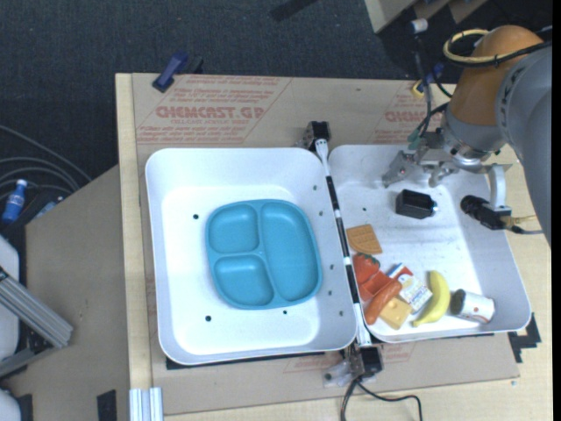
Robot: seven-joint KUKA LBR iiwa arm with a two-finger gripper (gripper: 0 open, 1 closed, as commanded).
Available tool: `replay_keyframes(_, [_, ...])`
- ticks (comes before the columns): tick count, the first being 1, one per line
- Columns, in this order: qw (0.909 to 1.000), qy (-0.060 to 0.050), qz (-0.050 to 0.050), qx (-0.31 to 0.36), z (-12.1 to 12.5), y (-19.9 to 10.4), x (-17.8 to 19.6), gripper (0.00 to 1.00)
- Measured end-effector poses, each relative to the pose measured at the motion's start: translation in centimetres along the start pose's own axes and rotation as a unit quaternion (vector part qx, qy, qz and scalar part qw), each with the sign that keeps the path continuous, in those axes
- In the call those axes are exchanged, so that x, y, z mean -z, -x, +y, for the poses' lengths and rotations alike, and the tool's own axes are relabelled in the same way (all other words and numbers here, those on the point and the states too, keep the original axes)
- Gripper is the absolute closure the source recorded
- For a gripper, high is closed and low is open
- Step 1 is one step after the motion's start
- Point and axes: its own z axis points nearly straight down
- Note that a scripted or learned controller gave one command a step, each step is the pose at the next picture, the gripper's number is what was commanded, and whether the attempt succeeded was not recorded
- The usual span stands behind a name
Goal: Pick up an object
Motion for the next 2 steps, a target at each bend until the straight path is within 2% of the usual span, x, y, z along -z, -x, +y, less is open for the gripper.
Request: replay_keyframes(2, [1.0000,0.000,0.000,-0.001,-0.06,-0.09,-1.05,0.00])
